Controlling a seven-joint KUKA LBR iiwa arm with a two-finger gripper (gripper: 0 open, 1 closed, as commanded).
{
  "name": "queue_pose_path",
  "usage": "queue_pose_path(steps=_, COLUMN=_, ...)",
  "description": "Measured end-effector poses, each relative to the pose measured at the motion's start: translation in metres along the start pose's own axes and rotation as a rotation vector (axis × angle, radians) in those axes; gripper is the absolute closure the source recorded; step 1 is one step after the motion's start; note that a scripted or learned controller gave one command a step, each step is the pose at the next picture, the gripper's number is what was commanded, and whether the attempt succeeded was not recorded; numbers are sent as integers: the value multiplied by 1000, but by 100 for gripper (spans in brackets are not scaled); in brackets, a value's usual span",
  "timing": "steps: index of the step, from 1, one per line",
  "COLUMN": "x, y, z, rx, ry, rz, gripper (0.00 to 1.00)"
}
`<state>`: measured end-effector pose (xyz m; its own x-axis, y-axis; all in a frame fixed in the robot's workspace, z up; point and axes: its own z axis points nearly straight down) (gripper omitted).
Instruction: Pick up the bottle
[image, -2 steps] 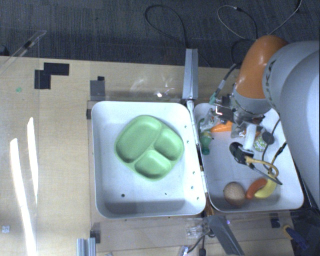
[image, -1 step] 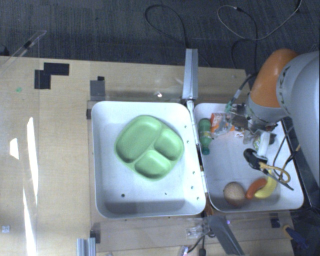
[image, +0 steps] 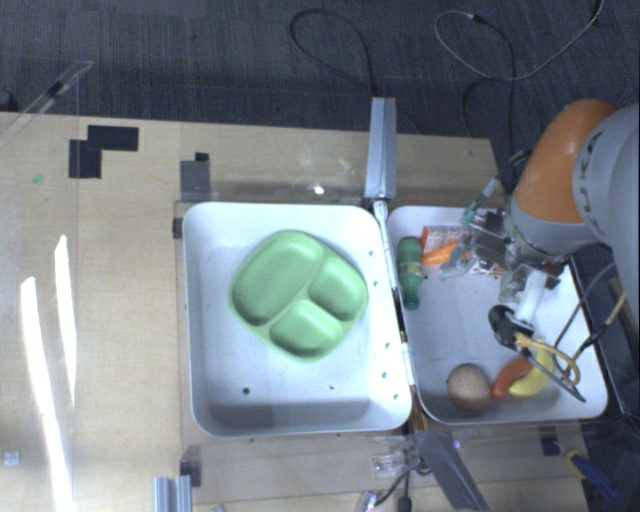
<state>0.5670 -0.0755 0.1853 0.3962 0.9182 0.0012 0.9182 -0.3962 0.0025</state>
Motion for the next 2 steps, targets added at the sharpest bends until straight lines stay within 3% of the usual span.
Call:
queue_pose_path(steps=1, x=2, y=1, z=-11, rx=-3, ry=1, rz=-8, gripper=100)
queue_pose_path(steps=2, x=2, y=1, z=-11, rx=-3, ry=1, rz=-8, gripper=0)
